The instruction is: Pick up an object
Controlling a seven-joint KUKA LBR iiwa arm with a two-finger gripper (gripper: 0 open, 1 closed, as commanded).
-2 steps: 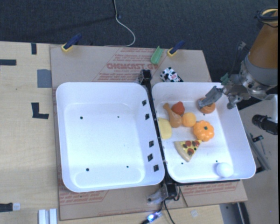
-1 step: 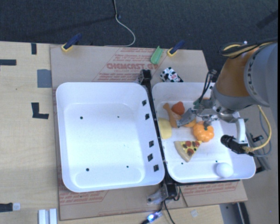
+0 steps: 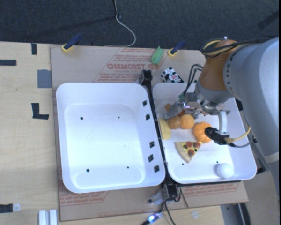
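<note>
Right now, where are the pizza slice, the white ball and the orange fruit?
pizza slice (image 3: 188,150), camera view, on its topping.
white ball (image 3: 223,169), camera view, on its middle.
orange fruit (image 3: 201,130), camera view, on its rounded top.

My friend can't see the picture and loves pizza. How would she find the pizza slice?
Look in the right-hand white bin, where the arm reaches in. Below the orange fruits near its middle lies the pizza slice, above and left of a white ball. It is the only flat triangle, pale yellow with red spots.
</note>
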